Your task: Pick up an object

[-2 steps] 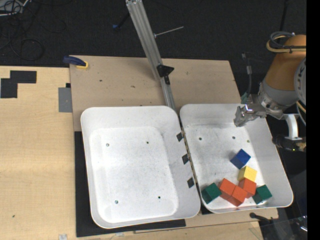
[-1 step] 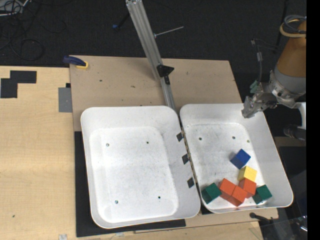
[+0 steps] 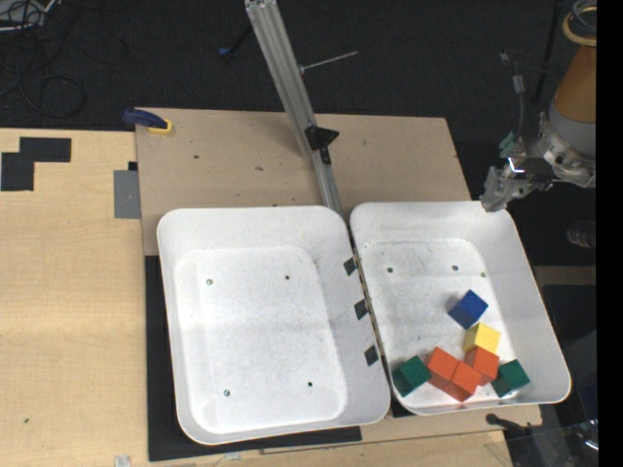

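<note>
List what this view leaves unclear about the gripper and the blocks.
- Gripper: small and blurred at the right bin's far corner; open or shut cannot be told.
- Arm: cut off by the right edge.
- Orange blocks: packed together; their count is unclear.
- Green block: partly hidden behind the orange ones.

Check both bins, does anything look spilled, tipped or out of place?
Nothing stands out. The blue cube, yellow cube, orange blocks and two green cubes all lie inside the right bin, crowded into its near corner. The gripper sits beyond the bin's far right corner.
</note>
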